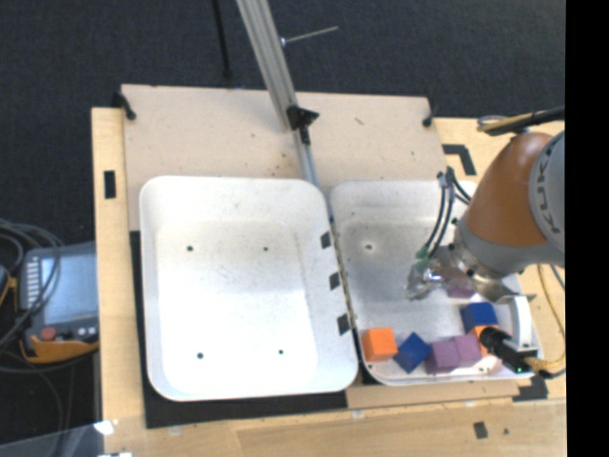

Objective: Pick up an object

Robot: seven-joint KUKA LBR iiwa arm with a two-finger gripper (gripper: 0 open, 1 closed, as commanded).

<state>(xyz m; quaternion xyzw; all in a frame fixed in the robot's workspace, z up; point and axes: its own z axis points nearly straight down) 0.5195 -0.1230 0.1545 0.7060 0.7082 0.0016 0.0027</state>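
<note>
The arm's orange band point(509, 188) looms over the right bin point(381, 208), its gripper point(425, 279), grip state unclear, up-bin of the orange block point(381, 343) and blue block point(413, 351).

2 bins point(238, 198), white with dark speckling. Blocks at 5 o'clock: 1 orange point(381, 343), 2 blue point(413, 351), 1 purple point(454, 353), possibly 2. Arm point(514, 198) grey, orange band. Bench point(276, 127) tan; surrounding floor black.
</note>
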